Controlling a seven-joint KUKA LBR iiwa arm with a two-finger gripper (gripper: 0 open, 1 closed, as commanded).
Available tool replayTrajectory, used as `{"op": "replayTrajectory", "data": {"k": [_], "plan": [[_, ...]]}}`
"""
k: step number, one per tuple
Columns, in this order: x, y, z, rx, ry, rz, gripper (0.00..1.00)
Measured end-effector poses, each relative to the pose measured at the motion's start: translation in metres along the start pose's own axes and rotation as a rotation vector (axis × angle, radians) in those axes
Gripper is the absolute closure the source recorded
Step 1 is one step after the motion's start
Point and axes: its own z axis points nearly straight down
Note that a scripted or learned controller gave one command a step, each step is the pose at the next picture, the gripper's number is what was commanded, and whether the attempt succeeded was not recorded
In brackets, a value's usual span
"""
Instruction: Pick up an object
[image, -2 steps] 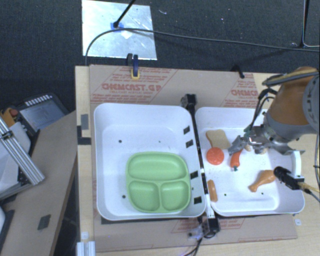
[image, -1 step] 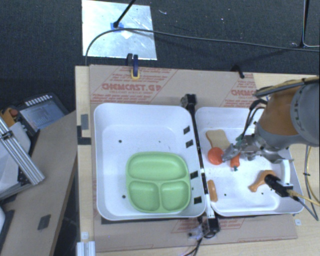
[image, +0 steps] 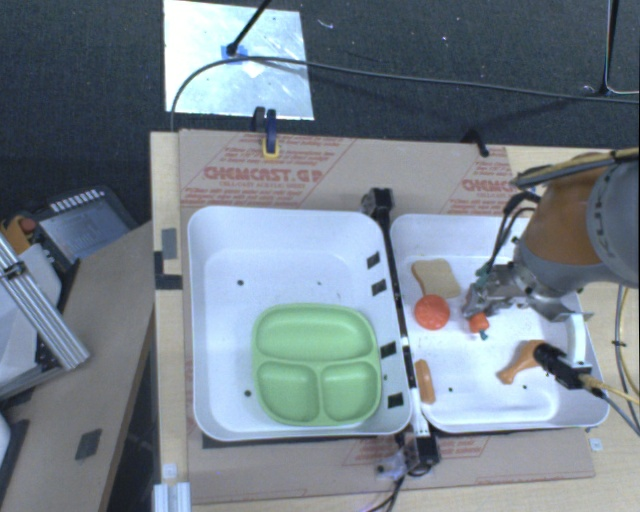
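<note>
One small red piece sits clamped in the gripper at three o'clock of the orange ball in the right bin; likely light, stiff, slippery, best pinched mid-body.

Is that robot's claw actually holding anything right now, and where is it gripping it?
Cannot be told. The gripper sits low in the right bin, right over a small red-orange object.

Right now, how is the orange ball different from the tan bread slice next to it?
The orange ball is round and bright orange; the bread slice is flat, squarish and pale tan. The ball sits nearer the front of the bin, the bread slice just behind it. The ball looks a little smaller than the bread slice. Both lie in the right bin, left of the gripper.
</note>
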Motion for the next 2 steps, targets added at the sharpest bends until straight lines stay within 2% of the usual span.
{"op": "replayTrajectory", "data": {"k": [2], "plan": [[0.015, 0.002, -0.098, -0.004, 0.000, -0.003, 1.00]]}}
